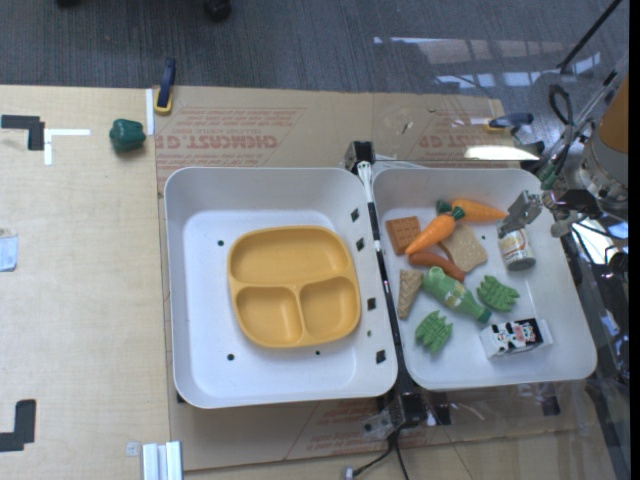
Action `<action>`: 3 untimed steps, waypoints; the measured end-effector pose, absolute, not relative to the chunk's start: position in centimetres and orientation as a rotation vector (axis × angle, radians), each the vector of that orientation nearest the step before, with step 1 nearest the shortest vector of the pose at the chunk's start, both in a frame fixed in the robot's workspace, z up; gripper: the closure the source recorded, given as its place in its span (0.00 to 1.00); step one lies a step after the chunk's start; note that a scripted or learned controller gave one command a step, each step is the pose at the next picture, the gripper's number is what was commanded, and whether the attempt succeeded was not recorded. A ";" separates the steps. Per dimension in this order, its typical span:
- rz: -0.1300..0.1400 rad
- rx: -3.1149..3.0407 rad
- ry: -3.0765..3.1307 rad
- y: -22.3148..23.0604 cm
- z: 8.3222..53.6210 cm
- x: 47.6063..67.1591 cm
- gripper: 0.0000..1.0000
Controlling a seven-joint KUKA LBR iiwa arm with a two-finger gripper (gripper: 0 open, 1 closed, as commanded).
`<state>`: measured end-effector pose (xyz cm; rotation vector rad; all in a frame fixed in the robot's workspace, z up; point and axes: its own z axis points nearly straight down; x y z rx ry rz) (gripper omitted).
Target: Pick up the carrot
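Two orange carrots with green tops lie in the right bin [560, 363]. One carrot [431, 234] lies at a slant near the bin's middle, beside a cracker. The other carrot [480, 209] lies flat along the back. My gripper [538, 218] hangs over the bin's right side, right of the back carrot and above a small tin can [516, 250]. It is open, with nothing between its fingers.
The right bin also holds a sausage [437, 262], a green bottle [453, 295], toast pieces, green leafy toys and a small milk carton [514, 336]. A yellow divided plate [293, 285] sits in the left bin [190, 298]. A green object [127, 135] rests on the bench at far left.
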<state>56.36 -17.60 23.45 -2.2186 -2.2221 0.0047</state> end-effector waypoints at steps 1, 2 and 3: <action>0.005 -2.335 -2.098 -16.4 12.9 62.0 0.00; -0.001 -2.433 -1.995 -11.0 9.4 66.0 0.00; 0.001 -2.557 -1.828 -14.1 9.5 64.3 0.00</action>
